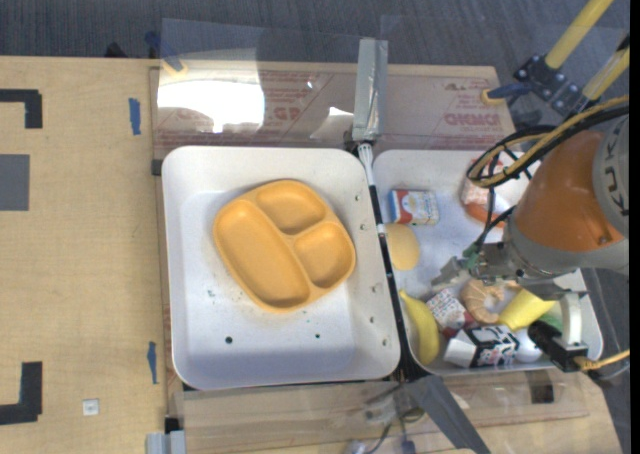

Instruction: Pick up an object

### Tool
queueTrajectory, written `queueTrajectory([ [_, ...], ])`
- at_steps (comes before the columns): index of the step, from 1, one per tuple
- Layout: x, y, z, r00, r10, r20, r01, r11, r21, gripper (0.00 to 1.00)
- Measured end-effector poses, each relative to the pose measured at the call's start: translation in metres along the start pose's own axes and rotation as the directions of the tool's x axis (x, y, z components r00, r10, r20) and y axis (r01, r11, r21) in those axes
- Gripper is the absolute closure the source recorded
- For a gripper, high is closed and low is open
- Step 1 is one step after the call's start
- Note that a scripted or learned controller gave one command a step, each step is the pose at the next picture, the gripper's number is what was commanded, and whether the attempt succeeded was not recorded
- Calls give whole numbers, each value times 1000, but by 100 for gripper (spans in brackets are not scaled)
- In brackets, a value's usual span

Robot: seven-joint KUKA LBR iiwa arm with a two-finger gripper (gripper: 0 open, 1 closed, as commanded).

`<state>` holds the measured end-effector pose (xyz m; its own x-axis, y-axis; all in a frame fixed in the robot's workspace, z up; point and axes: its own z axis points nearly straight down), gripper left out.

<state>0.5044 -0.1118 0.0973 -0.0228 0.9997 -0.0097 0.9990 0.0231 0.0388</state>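
left bin (190,242): shallow, white, on the table (70,242); holds one orange divided plate (283,242), three compartments, lying flat near the middle.
right bin (440,167): shallow, white, just beside the left bin; crowded with small objects, most of them toward the near edge.
arm (570,207): grey with an orange band, reaching in from the right, over the right bin's right half.
hand (478,267): low over the pile in the right bin; whether it is wide, narrow or holding something cannot be told, as the wrist and cables cover it.
objects for picking: all in the right bin. a small red, white and blue carton (413,207) lies near the far left; a pale yellow round piece (403,247) is just below it, against the left wall; a banana (420,327) lies along the near left; a white and black carton (485,345) lies at the near edge; a yellow piece (525,307) is beside it to the right.
under the hand: a tan, lumpy item (490,294), touching its neighbours; kind unclear.
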Motion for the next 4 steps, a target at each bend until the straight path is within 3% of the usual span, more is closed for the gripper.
queueTrajectory([
  [1, 1, 67, 12, 998, 61, -7, -61, 998, 31, 0],
  [2, -16, -25, 9, 1000, 22, -8, -22, 999, 35, 0],
  [3, -16, -22, -2, 1000, 23, -6, -23, 999, 26, 100],
  [4, 50, -14, -184, 992, 125, -7, -124, 992, 32, 100],
])
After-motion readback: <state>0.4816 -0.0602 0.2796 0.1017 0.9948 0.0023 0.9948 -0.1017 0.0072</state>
